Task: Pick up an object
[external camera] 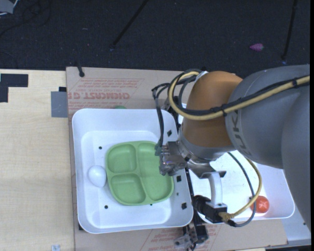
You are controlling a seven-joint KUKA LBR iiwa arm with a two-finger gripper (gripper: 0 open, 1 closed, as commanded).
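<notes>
A green divided plate lies in the left white bin. A small white egg-shaped object rests against the plate's left edge. My gripper hangs over the plate's right rim, close to the wall between the two bins. The dark gripper body blurs into the arm, and nothing can be seen held in it. A small orange-red ball sits in the right bin, partly behind a yellow cable.
The bulky grey and orange arm covers most of the right bin. Both bins rest on a cardboard sheet on a pale wooden bench. Yellow and black cables loop below the wrist.
</notes>
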